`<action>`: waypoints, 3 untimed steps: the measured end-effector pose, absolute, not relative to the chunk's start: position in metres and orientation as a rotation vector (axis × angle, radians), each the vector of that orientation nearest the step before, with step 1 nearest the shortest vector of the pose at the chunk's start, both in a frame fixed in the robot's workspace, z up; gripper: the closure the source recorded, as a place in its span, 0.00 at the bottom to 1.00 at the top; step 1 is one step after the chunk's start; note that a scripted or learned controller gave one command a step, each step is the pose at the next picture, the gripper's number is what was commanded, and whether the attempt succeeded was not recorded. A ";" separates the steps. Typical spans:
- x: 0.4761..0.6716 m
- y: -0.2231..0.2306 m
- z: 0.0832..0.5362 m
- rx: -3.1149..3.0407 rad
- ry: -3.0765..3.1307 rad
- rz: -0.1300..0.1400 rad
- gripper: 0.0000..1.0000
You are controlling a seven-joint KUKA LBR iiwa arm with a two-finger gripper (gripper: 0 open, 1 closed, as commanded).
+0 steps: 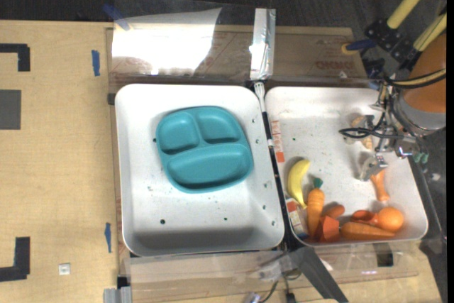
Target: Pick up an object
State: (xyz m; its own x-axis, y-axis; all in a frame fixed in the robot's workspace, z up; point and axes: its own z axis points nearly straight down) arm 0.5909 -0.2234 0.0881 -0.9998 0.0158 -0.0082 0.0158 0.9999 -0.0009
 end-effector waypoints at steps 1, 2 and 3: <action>0.513 -0.224 0.089 0.304 3.117 -0.003 0.00; 0.519 -0.224 0.102 0.298 3.100 -0.009 1.00; 0.628 -0.222 0.089 0.115 3.127 -0.003 1.00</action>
State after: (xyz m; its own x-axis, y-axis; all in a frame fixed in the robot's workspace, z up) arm 0.6282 -0.2216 0.0888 -0.9972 0.0732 -0.0125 0.0733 0.9973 -0.0012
